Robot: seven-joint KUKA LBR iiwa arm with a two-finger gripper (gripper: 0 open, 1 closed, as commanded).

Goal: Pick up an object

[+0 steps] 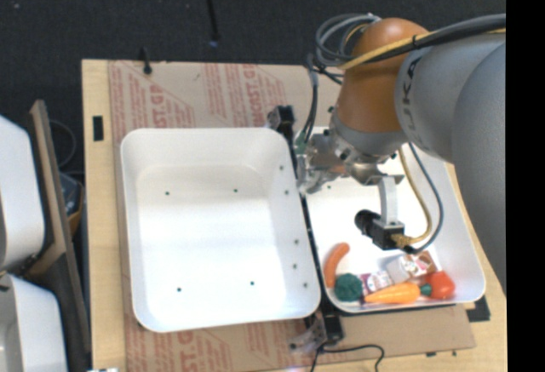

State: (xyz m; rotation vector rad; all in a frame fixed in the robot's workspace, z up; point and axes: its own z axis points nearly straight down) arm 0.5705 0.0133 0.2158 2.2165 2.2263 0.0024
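Gripper (317,168) is hovering at right bin's (345,217) 11 o'clock corner; can't tell how wide it's standing. Objects are lying well apart at its 5 o'clock: sausage (337,258), green lump (347,286), carrot (392,295), packet (402,271), tomato (440,284).

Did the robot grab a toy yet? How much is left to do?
Nothing looks done yet. The toys, such as the orange carrot, the green piece and the red piece, all lie at the near end of the right bin. Right now the hand is over that bin's far left corner, away from them, with no toy seen in it. Left to do: reach a toy, grip it, lift it.
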